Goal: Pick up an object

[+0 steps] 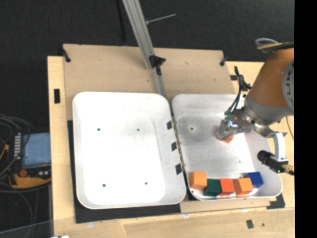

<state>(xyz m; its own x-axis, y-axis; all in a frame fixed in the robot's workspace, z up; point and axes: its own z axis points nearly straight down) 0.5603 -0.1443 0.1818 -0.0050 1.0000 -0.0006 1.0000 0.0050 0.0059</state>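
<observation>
The gripper [227,131] hangs low over the middle of the right bin [208,108], slightly toward that bin's right wall, with the grey and orange arm [272,90] reaching in from the right. Directly under the gripper's tip a small orange-red block [228,139] peeks out on the side toward the near rim. It sits so tightly against the tip that I cannot tell whether it is between the fingers or merely lying beneath them, and whether the fingers are open or closed is not visible from this slant. Its long axis cannot be read, since most of it is covered.

If that block is the target, the coming move turns on a straight vertical relation: the block lies below and a shade nearer the front rim than the tip, so little sideways correction seems needed.

The room around it is generous. The bin floor is bare on all sides of the block, the divider between the two bins is well apart to the left, and the right wall is near but not crowding. The other blocks sit in a row against the near rim: an orange block [199,179], a green block [213,186], two more orange ones and a blue block [255,178] toward the near right corner, all well apart from the gripper. The left bin [121,148] holds nothing visible
</observation>
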